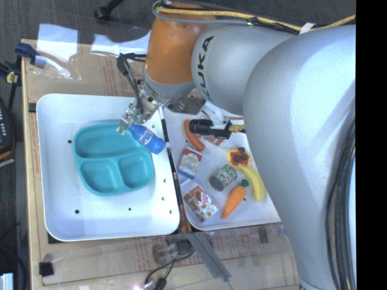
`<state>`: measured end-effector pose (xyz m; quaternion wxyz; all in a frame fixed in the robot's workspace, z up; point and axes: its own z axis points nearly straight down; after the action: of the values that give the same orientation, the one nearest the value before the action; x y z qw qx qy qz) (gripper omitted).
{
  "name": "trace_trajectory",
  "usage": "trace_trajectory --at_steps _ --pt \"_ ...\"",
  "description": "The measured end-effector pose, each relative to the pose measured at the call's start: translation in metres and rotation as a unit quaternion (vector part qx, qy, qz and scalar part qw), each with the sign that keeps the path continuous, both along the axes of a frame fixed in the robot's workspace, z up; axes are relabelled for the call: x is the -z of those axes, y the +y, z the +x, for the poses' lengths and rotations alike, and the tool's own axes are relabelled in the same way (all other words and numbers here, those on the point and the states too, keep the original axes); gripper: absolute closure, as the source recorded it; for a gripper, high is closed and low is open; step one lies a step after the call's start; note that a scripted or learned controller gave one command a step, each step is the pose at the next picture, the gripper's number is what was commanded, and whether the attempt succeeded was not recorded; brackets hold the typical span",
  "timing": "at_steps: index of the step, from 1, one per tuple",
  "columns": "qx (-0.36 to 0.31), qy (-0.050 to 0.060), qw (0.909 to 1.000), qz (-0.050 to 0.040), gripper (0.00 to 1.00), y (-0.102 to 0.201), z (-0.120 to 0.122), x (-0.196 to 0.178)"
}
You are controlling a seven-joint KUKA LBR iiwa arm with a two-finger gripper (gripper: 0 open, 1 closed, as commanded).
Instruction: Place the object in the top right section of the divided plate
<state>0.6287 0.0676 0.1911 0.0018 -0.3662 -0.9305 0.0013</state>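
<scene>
One gripper (134, 121) clamps a blue bottle (148, 137) at the upper right edge of the teal divided plate (113, 160).

single fixed camera mounted above the surface (91, 255), angled down at a slant, both white bins (54, 216) framed, arm (290, 101) seen entering from right, close in

Carrot (233, 201), banana (254, 183), green can (224, 177), small cartons (190, 163), right bin (266, 215)
</scene>
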Motion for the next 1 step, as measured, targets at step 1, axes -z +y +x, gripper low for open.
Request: trace_trajectory --at_steps 1 --pt "-0.053 0.000 0.9986 0.0005 1.00 0.0701 -0.0143 0.0192"
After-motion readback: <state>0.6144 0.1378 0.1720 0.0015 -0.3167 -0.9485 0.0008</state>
